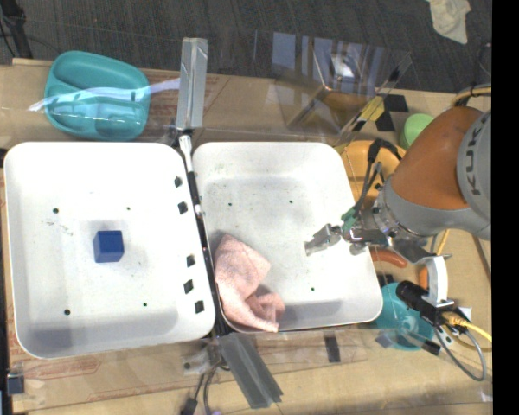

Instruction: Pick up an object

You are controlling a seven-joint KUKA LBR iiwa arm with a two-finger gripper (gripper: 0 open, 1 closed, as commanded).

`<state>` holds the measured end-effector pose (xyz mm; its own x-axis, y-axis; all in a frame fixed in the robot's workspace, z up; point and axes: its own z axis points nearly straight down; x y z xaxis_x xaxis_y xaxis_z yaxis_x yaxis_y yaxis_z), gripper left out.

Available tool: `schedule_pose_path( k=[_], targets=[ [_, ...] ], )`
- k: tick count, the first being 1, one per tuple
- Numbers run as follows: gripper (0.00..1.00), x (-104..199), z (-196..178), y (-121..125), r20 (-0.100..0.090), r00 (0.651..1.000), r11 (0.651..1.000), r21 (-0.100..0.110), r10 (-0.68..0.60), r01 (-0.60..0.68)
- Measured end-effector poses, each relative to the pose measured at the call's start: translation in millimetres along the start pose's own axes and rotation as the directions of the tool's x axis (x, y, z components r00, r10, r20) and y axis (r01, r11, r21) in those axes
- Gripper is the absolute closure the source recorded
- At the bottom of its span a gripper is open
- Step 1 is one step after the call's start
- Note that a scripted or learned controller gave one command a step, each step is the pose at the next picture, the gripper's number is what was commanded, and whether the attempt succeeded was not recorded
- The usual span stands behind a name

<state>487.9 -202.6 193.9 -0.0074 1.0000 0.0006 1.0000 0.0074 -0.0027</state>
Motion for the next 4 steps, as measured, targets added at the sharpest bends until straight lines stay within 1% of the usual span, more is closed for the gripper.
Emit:
schedule_pose_path(
  k=[1, 2, 3, 4],
  targets=[
    [0.00, 55, 71, 18, 0.000, 1.000, 1.000, 0.000, -0.005, 0.005],
    [0.00, 107, 100, 26, 0.003, 0.989, 0.989, -0.006, -0.147, 0.147],
    [1.00, 108, 89, 28, 0.001, 0.988, 0.988, -0.007, -0.153, 0.153],
    [1.00, 195, -10, 81, 0.000, 0.999, 0.999, -0.004, -0.048, 0.048]
  ],
)
